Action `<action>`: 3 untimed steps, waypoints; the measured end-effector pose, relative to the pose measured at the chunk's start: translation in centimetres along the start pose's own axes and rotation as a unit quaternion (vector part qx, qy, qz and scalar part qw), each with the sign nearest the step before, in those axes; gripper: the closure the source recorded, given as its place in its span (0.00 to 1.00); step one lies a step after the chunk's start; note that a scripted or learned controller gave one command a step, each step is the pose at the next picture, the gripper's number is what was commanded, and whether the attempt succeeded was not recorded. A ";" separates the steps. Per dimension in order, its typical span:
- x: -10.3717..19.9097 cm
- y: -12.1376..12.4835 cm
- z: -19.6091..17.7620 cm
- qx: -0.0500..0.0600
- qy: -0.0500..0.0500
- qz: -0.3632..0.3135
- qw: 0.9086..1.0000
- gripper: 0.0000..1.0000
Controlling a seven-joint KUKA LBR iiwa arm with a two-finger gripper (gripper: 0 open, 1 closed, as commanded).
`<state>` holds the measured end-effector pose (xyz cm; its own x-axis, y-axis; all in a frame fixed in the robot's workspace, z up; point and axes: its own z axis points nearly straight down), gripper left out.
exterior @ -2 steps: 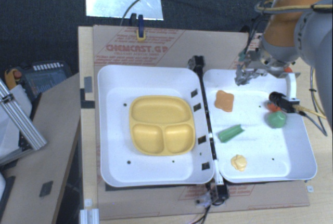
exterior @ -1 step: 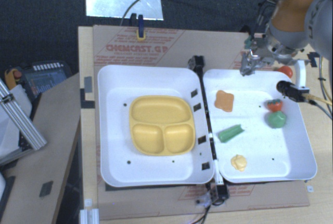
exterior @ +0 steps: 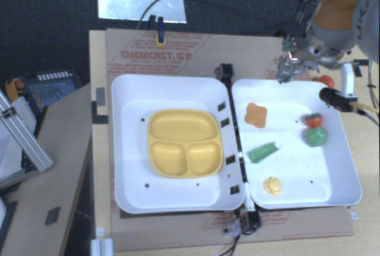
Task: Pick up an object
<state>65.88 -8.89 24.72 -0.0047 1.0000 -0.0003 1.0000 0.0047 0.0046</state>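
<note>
Flat orange food piece [exterior: 256,115] lies in the right white bin [exterior: 341,189], nearest the gripper [exterior: 289,72] poised above the bin's far rim; whether its fingers are spread or closed, I cannot tell. Nearby lie a green wedge [exterior: 262,152], yellow lump [exterior: 272,185], red tomato [exterior: 313,120] and green ball [exterior: 316,136]. The left bin [exterior: 127,189] holds a yellow divided plate [exterior: 184,143].

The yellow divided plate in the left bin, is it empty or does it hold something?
Empty. The yellow plate lies flat in the left bin, and all three of its compartments show bare yellow surface.
</note>
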 end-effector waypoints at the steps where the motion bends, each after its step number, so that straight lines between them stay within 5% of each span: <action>1: 6.4 -0.6 0.4 0.001 0.001 -0.003 1.000 1.00; 3: 17.8 -1.2 0.6 0.001 0.001 -0.003 1.000 1.00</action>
